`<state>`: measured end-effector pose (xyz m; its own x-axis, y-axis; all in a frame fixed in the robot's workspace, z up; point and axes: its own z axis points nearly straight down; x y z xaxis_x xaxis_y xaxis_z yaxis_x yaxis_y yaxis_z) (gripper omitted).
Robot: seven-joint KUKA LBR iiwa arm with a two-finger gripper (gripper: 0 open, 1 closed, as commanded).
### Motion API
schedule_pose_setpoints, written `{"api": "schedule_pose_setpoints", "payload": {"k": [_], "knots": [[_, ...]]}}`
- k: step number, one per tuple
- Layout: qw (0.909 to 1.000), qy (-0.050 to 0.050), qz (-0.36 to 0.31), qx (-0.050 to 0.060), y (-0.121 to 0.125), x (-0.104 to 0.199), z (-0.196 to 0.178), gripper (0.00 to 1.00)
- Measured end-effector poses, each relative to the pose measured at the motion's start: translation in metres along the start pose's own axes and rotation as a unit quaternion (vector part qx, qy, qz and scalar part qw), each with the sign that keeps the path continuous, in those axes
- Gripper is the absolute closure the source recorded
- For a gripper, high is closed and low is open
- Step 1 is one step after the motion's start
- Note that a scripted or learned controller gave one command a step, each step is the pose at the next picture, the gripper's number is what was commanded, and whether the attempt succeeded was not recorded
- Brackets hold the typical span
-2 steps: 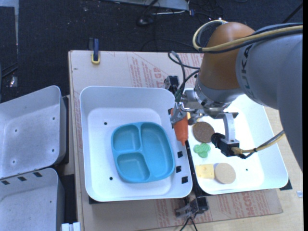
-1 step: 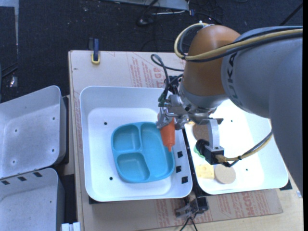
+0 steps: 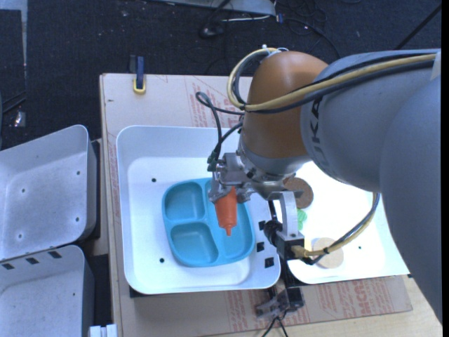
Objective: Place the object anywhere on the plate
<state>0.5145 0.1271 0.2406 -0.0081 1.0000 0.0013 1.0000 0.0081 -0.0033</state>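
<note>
Here, wooden bench (image 3: 168, 97), dark speckled floor (image 3: 63, 55), cables (image 3: 309, 5).

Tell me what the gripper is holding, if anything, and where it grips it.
An orange carrot-shaped object, gripped at its upper end by the gripper, hanging above the blue plate.

Orange carrot-shaped object (image 3: 226, 213): tapered, tip pointing down toward near side, upper end hidden under gripper, hanging over plate's right part. Blue plate (image 3: 191, 225): three compartments, rounded corners, lying flat in left white bin, slightly skewed, sitting toward bin's near right.
</note>
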Motion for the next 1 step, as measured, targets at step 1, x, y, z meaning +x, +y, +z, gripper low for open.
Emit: {"api": "schedule_pose_setpoints", "payload": {"k": [1], "knots": [[1.0000, -0.001, 0.003, -0.001, 0.0013, -0.0031, 0.0002, 0.00]]}}
